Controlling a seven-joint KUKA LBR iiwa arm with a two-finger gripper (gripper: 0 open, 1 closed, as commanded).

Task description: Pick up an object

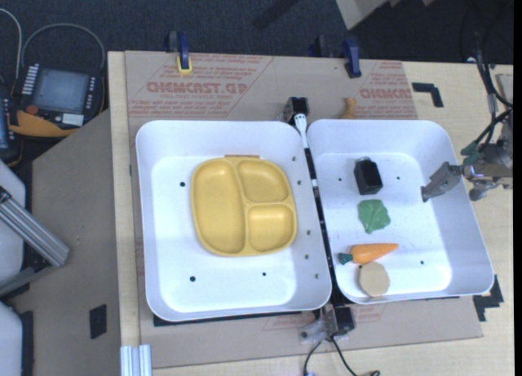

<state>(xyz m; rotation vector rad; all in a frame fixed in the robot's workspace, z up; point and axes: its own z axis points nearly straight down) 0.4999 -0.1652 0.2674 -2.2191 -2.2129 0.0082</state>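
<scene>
The right bin [424, 142] holds a black block [367, 175] near its middle. Below that lie a green leafy piece [374, 216], an orange carrot [373, 252] and a tan round disc [374, 280]. My gripper [443, 181] hangs over the bin's right side, about level with the black block and well to the right of it. It touches none of the objects.
In the left bin [163, 227] lies a yellow divided plate [243, 205]. The two bins meet at a raised rim [312, 195]. Cables and arm hardware [489, 158] sit at the right edge. Blue clamps [184, 50] hold the board at the back.
</scene>
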